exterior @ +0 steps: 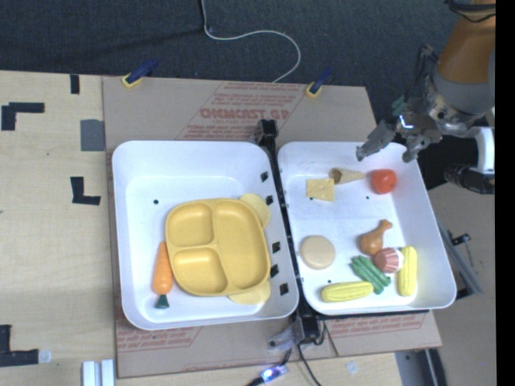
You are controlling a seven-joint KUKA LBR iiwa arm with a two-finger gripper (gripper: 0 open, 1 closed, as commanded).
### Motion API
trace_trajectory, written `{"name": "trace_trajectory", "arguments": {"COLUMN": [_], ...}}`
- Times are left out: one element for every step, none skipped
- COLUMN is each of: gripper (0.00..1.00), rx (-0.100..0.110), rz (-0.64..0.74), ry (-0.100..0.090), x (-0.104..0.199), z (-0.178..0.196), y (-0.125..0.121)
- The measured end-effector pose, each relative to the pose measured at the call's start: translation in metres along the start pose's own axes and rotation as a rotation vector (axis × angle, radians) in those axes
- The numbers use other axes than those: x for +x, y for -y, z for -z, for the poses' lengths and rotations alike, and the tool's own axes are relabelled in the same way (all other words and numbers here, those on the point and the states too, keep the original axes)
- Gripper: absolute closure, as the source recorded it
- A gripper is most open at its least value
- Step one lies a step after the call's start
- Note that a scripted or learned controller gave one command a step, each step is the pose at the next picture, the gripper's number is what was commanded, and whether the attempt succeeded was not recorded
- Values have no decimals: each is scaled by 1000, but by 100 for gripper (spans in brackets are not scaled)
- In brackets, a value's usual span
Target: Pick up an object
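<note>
A small round red tomato [384, 181] lies at the far right of the right white bin [426, 207], beside a pale yellow cheese wedge [320, 189]. Just beyond it, above the far rim, hangs the pincer [393, 147], fingers spread, pinching nothing.

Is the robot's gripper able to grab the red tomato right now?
Probably yes. The gripper hangs open just above the tomato, which sits apart from the cheese wedge, with nothing lying over it.
</note>
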State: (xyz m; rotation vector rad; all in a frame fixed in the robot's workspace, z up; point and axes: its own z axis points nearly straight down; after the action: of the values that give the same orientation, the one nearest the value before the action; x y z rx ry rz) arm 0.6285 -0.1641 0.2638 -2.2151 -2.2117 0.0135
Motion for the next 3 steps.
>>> {"name": "trace_trajectory", "arguments": {"gripper": [0,0,0], "rx": [-13,-9,-9], "rz": [3,3,3], "ry": [2,3,2], "x": [0,-3,7], "z": [8,-36,-87], "y": [-2,-3,-5]}}
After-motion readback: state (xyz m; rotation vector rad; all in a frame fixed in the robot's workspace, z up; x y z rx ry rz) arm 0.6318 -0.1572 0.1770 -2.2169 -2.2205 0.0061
